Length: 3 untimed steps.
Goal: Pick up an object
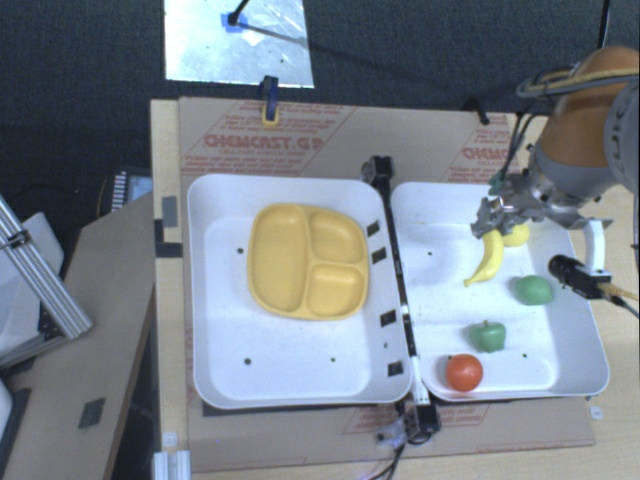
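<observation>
Over right bin (570, 368), gripper (493, 218) is sitting low at banana (488, 260) top end; can't tell jaws' state, arm blocking. Banana is lying near bin's back, w/ yellow obj (516, 234) just beside. Green ball (534, 290), green pepper (488, 336), tomato (463, 372) are lying nearer front. Left bin (215, 348) is holding yellow tray (305, 261).

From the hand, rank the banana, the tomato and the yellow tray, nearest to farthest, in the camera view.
Measured from the hand:
1. Banana: in the right bin, right at the hand, its top end beneath it.
2. Tomato: at the right bin's near edge, toward its left corner.
3. Yellow tray: in the left bin, across the divider, clearly farthest.
</observation>
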Available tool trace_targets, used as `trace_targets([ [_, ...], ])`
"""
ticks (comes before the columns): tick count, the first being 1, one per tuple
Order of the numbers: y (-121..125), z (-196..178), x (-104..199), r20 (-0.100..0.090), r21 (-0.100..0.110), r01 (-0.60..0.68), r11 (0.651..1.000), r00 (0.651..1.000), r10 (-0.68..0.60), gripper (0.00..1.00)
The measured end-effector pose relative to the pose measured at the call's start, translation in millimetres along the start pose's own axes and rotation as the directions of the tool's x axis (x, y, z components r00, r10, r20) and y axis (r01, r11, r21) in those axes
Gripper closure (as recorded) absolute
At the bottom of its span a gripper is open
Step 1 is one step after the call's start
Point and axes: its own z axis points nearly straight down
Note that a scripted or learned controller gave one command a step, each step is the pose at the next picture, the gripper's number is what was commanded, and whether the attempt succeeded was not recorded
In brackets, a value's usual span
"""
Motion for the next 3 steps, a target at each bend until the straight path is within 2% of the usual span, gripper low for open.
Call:
trace_targets([
  [1,2,-54,0,0.0,-0.002,0.003,1.0,1.0,-0.003,1.0],
  [2,2,-62,59,-0.003,0.003,0.009,1.0,1.0,-0.009,1.0],
  [3,-2,-63,103,-0.003,0.005,0.008,1.0,1.0,-0.008,1.0],
])
